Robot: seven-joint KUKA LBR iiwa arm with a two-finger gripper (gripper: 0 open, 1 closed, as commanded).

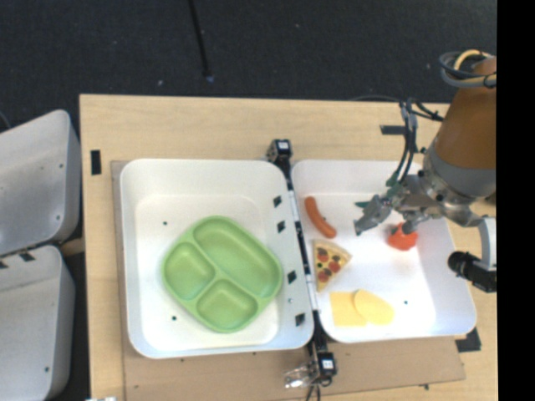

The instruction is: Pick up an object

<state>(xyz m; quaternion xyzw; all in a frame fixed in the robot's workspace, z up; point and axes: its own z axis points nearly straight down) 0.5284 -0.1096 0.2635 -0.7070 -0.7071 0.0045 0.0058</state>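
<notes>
Several toy foods lie in the right bin [435,307]: a red sausage [319,217] near its left wall, a pizza slice [328,260] below that, yellow cheese pieces [361,307] toward the front, and a small red-orange piece [402,238] in the middle. My gripper [389,215] hangs over the right bin's middle, just above and left of the red-orange piece. Whether it touches that piece is unclear from this angle. The grey arm with its orange band [468,132] comes in from the right.
The left bin [142,190] holds a green divided plate [221,272]. A black-clipped divider [294,241] separates the bins. A black fitting [468,270] sits at the right bin's right rim. Cables hang beside the wrist.
</notes>
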